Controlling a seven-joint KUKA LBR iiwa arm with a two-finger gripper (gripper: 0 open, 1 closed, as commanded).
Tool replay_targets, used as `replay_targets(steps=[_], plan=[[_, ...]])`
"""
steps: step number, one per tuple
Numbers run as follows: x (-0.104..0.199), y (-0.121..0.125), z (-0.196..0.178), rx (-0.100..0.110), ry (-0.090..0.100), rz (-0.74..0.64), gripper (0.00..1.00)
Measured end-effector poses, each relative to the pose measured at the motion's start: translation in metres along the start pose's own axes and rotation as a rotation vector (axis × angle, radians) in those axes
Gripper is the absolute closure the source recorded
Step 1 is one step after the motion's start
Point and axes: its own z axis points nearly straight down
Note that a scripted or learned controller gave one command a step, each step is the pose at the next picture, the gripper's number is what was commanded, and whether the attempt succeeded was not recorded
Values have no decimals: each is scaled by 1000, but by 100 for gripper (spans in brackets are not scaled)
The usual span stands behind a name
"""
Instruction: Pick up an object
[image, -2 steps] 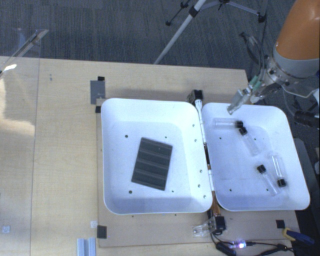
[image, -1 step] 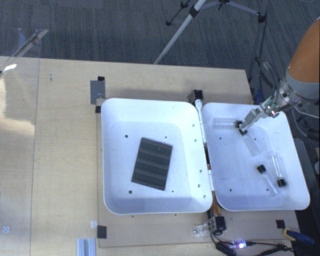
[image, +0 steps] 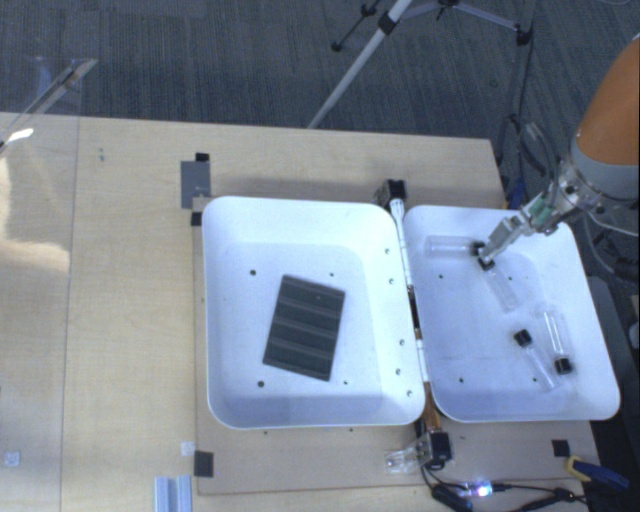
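Two shallow white bins are being carried side by side on the wooden worktop (image: 120, 300), and the right bin (image: 590, 400) is being taken as the landmark. Just beside its left rim, the left bin (image: 230, 240) is being occupied by a dark ribbed rectangular pad (image: 305, 327), lying flat and slightly turned. Inside the right bin, several clear plastic tubes are lying: one clear tube (image: 443, 244) near the upper left corner, another tube (image: 503, 290) towards the middle, and a black-capped tube (image: 555, 345) near the lower right, with a small black cap (image: 522, 338) lying apart just to its left. The tool (image: 484, 258) is being held low over the upper part of the right bin, close to the tube at the upper left, with the grey arm and its orange band (image: 612, 115) reaching in past the bin's upper right corner. Whether the tool is spread or closed cannot be told, and nothing can be seen being gripped by it. Small black clamps (image: 394, 190) are sitting between the bins at their upper ends. No readable writing is being shown.
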Motion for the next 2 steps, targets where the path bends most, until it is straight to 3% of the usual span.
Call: replay_targets(steps=[1, 2], plan=[[-50, 5, 105, 2, 1, -44, 0], [-47, -1, 178, -5, -5, -62, 0]])
